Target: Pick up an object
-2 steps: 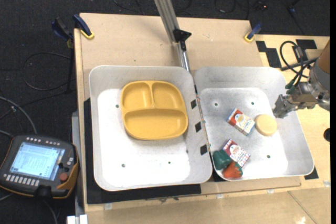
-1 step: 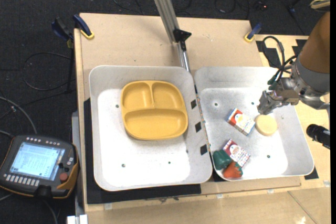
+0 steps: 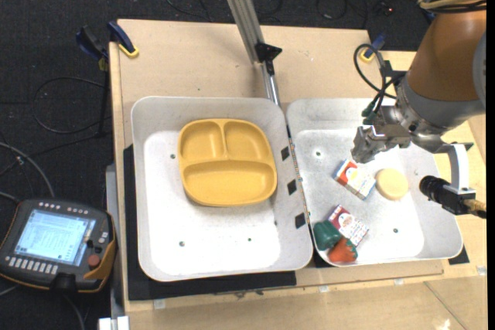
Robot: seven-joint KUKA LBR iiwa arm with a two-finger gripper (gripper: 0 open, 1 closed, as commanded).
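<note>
Grey arm poised over the right white bin (image 3: 433, 243)

The small red-and-white carton (image 3: 354, 179) lies in that bin, long axis running upper-left to lower-right, just beside a pale yellow round piece (image 3: 391, 184). The gripper (image 3: 366, 153) hangs just above the carton's upper end, arm reaching in from the right; whether its jaws are apart I cannot tell.

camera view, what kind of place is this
Probably a robotics lab test bench: a handheld teach pendant with a lit screen lies beside two shallow white bins, and loose black cables trail over dark carpet.
</note>
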